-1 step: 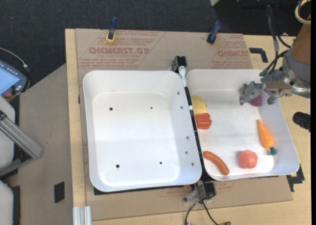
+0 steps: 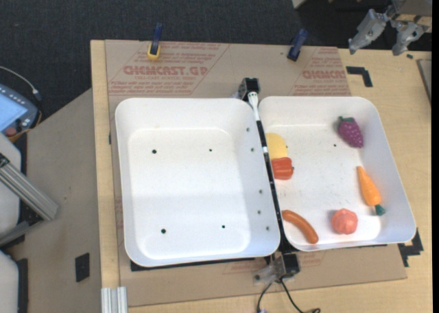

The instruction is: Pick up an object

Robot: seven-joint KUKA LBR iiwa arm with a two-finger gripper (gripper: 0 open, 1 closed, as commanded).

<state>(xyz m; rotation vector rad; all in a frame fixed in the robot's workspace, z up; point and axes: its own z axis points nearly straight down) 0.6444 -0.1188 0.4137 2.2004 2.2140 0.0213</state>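
The right bin point(image 2: 312, 116) holds several toy foods: purple grapes point(image 2: 350, 131) at the back right, a yellow piece point(image 2: 276, 144) and a red-orange pepper point(image 2: 282, 167) against the left wall, a carrot point(image 2: 368, 189) on the right, a sausage point(image 2: 300, 226) and a red round fruit point(image 2: 345, 221) at the front. My gripper point(image 2: 381, 36) hangs high at the top right, beyond the bin's back corner and well away from all of them. Its fingers stand spread, open, with nothing between them.
The left bin point(image 2: 137, 167) sits beside the right one, their walls meeting along a black divider strip point(image 2: 260, 150). A yellow clamp point(image 2: 155, 47) and a blue clamp point(image 2: 297, 45) stand on the cardboard sheet's back edge.
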